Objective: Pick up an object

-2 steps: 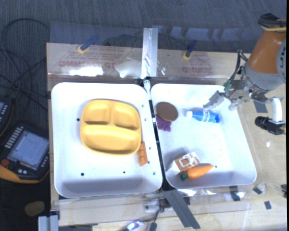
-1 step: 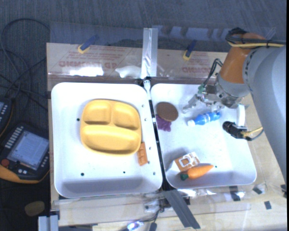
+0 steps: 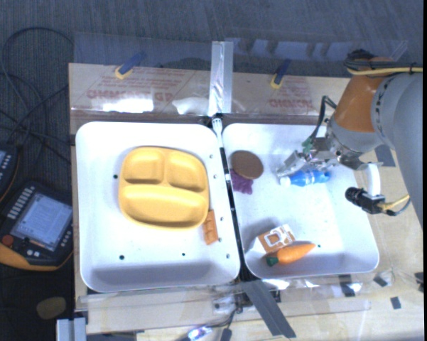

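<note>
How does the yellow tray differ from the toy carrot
The yellow tray is far larger than the toy carrot and lies in the left bin; the carrot lies in the right bin. The tray is broad with compartments; the carrot is slim, tapered and orange, with a green end. Both lie flat, untouched by the gripper.

The two white bins point(image 3: 156, 272) look like smooth, slightly glossy plastic. The yellow tray point(image 3: 163, 187) is matt plastic. The surface point(image 3: 92, 94) looks like plain brown cardboard.
</note>
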Controlling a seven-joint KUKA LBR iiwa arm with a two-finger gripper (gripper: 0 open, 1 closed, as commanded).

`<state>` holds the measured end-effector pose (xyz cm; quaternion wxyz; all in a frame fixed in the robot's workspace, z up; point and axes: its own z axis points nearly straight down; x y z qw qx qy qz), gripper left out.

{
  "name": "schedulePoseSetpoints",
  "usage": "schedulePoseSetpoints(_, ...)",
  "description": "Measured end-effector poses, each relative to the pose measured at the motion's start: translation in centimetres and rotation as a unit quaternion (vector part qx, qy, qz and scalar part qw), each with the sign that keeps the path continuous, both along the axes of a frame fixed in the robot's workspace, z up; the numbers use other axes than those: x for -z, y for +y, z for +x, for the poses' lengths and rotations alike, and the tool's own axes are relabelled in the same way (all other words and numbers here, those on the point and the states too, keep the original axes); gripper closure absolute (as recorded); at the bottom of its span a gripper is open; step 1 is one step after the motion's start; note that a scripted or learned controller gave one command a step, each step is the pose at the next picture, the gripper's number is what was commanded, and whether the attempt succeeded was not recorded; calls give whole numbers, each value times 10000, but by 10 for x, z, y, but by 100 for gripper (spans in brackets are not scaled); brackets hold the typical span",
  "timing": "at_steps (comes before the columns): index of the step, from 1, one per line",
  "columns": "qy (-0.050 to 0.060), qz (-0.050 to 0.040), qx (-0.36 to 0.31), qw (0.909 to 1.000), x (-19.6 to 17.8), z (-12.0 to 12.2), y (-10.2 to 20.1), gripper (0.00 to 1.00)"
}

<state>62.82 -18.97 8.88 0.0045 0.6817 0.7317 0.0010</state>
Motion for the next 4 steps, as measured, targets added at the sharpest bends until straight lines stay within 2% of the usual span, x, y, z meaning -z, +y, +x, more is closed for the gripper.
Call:
schedulePoseSetpoints(1,-31,69,-923,9957,-1,-15,-20,0)
schedulePoseSetpoints(2,-24,-2,-1711,9852,-1,-29,-20,0)
schedulePoseSetpoints(3,28,4,-1318,9913,-137,-29,-34,0)
schedulePoseSetpoints(4,47,23,-720,9974,-112,-57,22,0)
